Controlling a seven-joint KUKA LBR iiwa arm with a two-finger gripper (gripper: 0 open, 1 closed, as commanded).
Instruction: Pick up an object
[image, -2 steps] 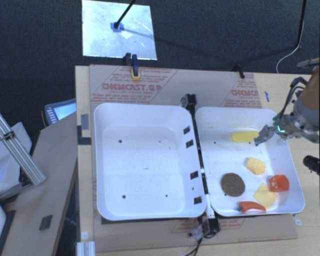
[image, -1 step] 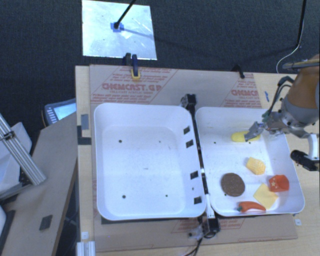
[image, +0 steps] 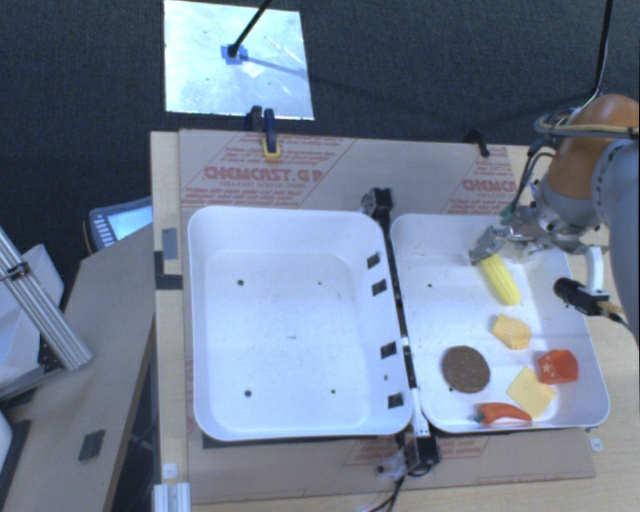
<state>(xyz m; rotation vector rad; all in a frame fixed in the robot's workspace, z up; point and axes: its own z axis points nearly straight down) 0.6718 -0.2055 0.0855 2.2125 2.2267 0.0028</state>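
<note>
My gripper hangs over the back of the right bin, with the grey arm and its orange band reaching in from the right. Its tip is right at the upper end of a yellow corn cob, which lies slanted on the bin floor. I cannot make out whether the cob is between the tips or just beside them. Nearer the front lie a yellow-orange cube, a brown disc, a red piece, a pale yellow wedge and a red-orange chili shape.
The left bin stands beside the right one, joined by a dark ridge with clips. Both rest on a cardboard sheet. A yellow clamp sits at the back edge.
</note>
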